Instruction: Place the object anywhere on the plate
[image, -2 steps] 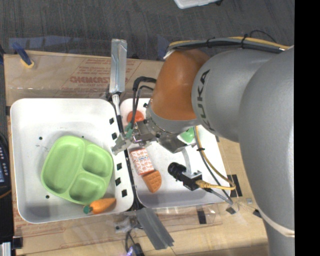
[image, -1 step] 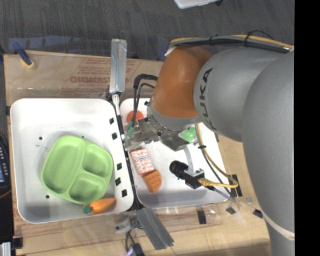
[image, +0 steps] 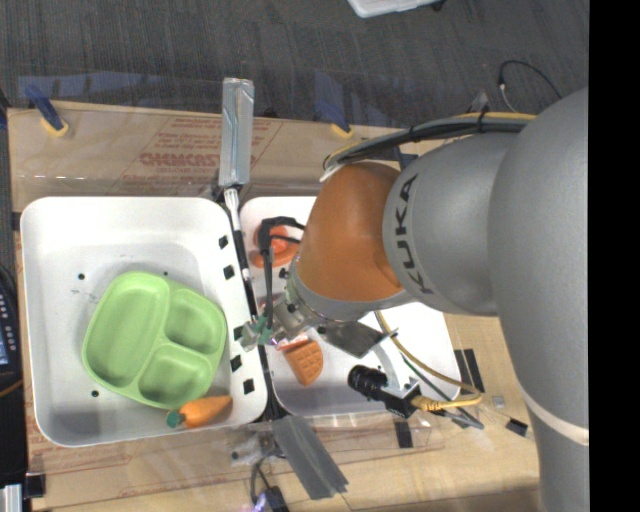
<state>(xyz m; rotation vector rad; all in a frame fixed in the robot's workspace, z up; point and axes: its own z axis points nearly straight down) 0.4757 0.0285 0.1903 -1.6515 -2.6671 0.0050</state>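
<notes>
The arm's bulk covers most of the right bin (image: 440, 330), and the claw (image: 272, 330) sits low by the divider between the two bins, so whether it is apart or together I cannot tell; nothing is visibly caught in it. Just beside it, on the floor of the right bin, lies an orange wedge-shaped toy food piece (image: 305, 362), perhaps a pizza slice or chip, with a textured face. It looks like light, hollow plastic: stiff enough not to squash, smooth enough to skid if pinched near its tip. The safer hold, in my judgement, is across its two long sides near the broad end, where the faces run closer to parallel.

The green divided plate (image: 153, 338) rests in the left bin (image: 50, 260), with a toy carrot (image: 203, 410) touching its lower edge on the bin floor. Another orange item (image: 283, 240) shows at the top of the right bin, partly hidden by the arm.
</notes>
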